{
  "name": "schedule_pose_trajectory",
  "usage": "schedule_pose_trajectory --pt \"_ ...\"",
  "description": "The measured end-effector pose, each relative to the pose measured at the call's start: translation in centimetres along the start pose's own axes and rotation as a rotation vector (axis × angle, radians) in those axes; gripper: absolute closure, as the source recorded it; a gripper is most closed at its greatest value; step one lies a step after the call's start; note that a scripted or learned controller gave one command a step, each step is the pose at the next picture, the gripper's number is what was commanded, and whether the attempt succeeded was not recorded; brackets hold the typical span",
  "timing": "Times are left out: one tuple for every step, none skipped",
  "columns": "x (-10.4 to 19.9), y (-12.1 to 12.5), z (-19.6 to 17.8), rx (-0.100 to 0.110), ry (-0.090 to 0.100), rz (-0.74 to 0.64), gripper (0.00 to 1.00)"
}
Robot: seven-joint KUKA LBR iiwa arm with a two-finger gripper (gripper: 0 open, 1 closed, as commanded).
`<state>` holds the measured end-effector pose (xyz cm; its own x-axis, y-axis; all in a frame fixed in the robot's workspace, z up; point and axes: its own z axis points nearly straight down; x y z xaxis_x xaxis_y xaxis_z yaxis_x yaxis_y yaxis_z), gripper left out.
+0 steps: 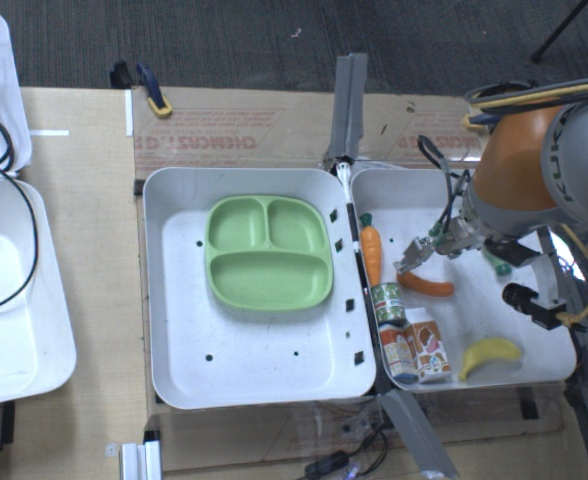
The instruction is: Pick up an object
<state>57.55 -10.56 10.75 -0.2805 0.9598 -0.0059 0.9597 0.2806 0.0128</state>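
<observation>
My gripper [414, 259] hangs low in the right bin [534, 368], whether open or closed I cannot tell, just above the sausage [427, 286], carrot [372, 254] to its left, banana [490, 355] apart, 1 green tray [269, 253] in left bin [174, 348].

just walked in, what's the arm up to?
The KUKA arm is reaching from the right into the right bin, its pincer low just above an orange sausage-shaped toy. Nothing is visibly held. The toy carrot, a small can, a carton and the banana lie around it. The left bin holds a green divided plate.
</observation>
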Motion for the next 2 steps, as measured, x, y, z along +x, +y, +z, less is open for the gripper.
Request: schedule_pose_trajectory --pt "-0.32 -5.42 1.57 0.014 0.006 -0.005 0.0" --pt "-0.43 -5.4 0.68 0.014 0.006 0.0 1.0"
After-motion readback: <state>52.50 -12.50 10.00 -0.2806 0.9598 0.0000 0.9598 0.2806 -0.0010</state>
